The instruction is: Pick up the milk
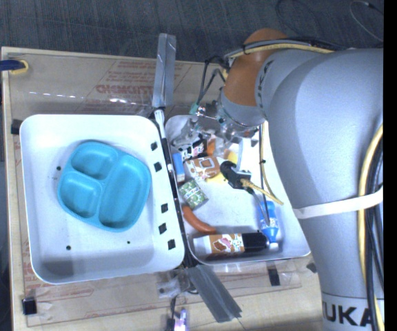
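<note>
Plainly, the move depends on how the gripper (202, 131) stands to the milk (192, 194). The gripper hangs over the far end of the right bin (291, 250), close to the wall it shares with the left bin (40, 254). Clutter and the wrist hide it too much to tell whether it is spread or pressed together, and nothing can be seen held in it.

I take the milk to be the small green-and-white carton lying against that same shared wall, about midway along it. It therefore lies toward the near edge of the bin from the gripper, with a brown-and-white packet (202, 165) between the two. The carton's long axis seems to run at a slant to the bin walls, though it is small and hard to read. An orange sausage (197, 220) lies just beyond it, and a brown bottle (231, 243) lies along the near wall.
</note>
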{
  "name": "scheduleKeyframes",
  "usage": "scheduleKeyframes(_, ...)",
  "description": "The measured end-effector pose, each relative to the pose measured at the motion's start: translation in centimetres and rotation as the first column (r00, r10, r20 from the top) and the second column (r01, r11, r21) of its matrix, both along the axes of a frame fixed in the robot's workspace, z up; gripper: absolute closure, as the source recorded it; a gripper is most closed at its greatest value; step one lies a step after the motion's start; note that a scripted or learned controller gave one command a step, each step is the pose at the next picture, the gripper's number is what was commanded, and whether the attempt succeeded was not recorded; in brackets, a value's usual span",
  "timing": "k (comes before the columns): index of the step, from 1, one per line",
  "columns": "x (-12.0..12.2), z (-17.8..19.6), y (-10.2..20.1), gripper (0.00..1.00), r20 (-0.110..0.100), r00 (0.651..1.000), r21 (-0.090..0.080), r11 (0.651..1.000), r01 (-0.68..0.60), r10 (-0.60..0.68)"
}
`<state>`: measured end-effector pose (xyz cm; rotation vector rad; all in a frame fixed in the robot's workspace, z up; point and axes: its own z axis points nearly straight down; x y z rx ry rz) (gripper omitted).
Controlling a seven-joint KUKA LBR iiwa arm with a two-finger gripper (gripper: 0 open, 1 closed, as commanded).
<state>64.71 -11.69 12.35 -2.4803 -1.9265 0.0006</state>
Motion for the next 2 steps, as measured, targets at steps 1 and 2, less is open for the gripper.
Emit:
scheduleKeyframes(1, 0.09, 1.14, 0.16, 1.0, -0.001, 1.0, 0.001, 1.0, -0.007, 0.007)
scheduleKeyframes(2, 0.09, 1.13, 0.21, 0.0, -0.001, 1.0, 0.001, 1.0, -0.008, 0.008)
